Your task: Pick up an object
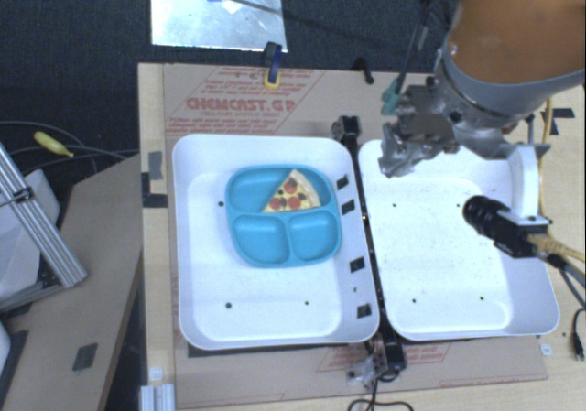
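- A pizza slice (293,192) lies in the upper compartment of a blue divided plate (282,217) in the left bin (265,308).
- The jaws (396,162) hang over the right bin (458,308), well right of the slice.

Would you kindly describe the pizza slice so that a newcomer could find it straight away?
Start at the left white bin, the one farther from the arm. In it lies a blue divided plate with three compartments. The pizza slice sits in the plate's far compartment, a tan wedge with red dots, the one thing on the plate that is not blue.
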{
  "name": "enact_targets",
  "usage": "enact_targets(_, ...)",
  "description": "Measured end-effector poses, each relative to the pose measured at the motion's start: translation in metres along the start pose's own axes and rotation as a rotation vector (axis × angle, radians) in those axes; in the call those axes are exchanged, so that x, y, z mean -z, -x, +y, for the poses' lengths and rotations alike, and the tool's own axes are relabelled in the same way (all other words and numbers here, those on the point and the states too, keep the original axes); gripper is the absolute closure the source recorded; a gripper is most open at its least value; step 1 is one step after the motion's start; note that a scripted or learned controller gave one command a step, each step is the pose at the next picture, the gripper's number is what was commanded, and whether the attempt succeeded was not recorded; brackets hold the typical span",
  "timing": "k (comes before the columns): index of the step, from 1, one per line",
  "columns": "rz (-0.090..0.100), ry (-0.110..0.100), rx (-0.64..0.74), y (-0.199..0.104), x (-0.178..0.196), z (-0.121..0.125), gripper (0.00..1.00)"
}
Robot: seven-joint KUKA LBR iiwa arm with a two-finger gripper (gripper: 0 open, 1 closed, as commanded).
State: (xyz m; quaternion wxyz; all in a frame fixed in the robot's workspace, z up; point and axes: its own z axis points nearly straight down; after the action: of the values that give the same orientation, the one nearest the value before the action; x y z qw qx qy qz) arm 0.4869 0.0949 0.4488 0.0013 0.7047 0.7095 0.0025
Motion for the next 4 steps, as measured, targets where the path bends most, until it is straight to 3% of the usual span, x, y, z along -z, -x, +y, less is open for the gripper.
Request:
enact_targets(1,-0.001,-0.005,0.001,-0.046,-0.023,0.0,1.0)
enact_targets(2,-0.003,0.004,-0.015,0.05,0.032,0.0,1.0)
enact_targets(4,-0.002,-0.005,-0.006,0.055,-0.045,-0.001,1.0)
